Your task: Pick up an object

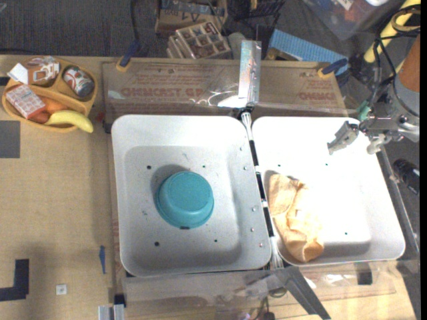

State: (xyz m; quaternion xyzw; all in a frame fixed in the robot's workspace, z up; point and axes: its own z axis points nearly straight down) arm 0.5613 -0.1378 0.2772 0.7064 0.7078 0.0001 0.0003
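A teal bowl (185, 199) lies upside down in the middle of the left bin (133, 145). A crumpled tan cloth (294, 217) rests against the left wall of the right bin (373, 232), toward its front. My gripper (356, 143) hovers over the right bin's far right corner, well away from the cloth. Its fingers (339, 139) are spread open with nothing between them.
A yellow tray (20, 109) with a banana and food items sits on the bench at the far left. Flat cardboard (173, 92) and an upright clear panel (249, 72) stand behind the bins. Cables and arm hardware (400, 39) crowd the right edge.
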